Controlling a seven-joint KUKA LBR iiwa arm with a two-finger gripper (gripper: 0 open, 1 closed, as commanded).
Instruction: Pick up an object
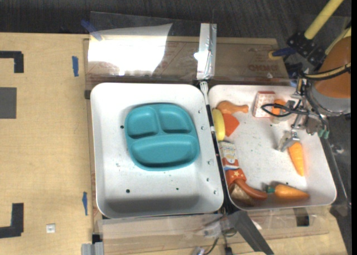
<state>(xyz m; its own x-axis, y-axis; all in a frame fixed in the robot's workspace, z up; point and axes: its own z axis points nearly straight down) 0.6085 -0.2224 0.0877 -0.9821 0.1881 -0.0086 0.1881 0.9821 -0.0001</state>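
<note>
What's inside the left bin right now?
The left bin holds one teal divided plate, lying flat near its middle. Its compartments look bare. Whatever is beneath the plate is covered.

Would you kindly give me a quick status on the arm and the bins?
Gripper low over right bin, beside the upright carrot. No grasp seen. Teal tray alone in left bin. Toy food crowds the right bin's near edge.

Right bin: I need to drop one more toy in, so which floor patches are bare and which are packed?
Bare floor lies mid right bin, bordered by the yellow-and-orange toys along its left wall, the carrot on the right and the toys along the near wall. The far right corner is crowded: white box, pincer.
</note>
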